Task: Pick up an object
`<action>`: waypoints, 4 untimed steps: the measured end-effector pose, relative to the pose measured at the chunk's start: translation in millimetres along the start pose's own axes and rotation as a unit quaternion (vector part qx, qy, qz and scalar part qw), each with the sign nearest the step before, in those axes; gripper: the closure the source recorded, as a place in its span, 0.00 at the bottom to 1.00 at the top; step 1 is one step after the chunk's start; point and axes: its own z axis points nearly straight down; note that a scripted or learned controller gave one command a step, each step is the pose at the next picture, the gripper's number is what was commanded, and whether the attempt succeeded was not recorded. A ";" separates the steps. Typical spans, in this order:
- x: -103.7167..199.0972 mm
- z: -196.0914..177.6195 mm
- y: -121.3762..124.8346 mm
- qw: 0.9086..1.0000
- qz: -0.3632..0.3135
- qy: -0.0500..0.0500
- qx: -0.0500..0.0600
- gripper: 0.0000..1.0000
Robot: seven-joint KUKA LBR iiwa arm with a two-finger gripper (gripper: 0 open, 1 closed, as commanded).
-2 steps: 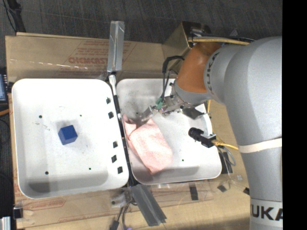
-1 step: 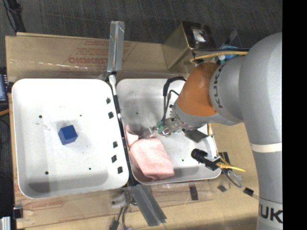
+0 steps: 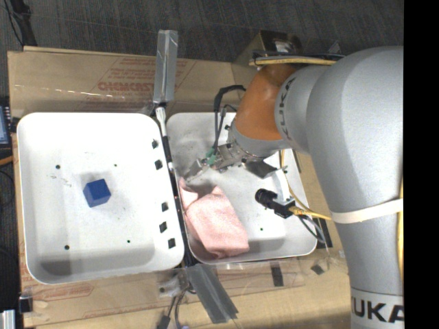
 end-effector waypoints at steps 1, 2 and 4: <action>7.3 0.5 -71.5 0.997 -0.081 0.000 0.000 0.00; 7.9 -8.3 -71.0 0.997 -0.083 0.001 0.001 1.00; 8.5 -17.1 -70.5 0.996 -0.086 0.002 0.002 1.00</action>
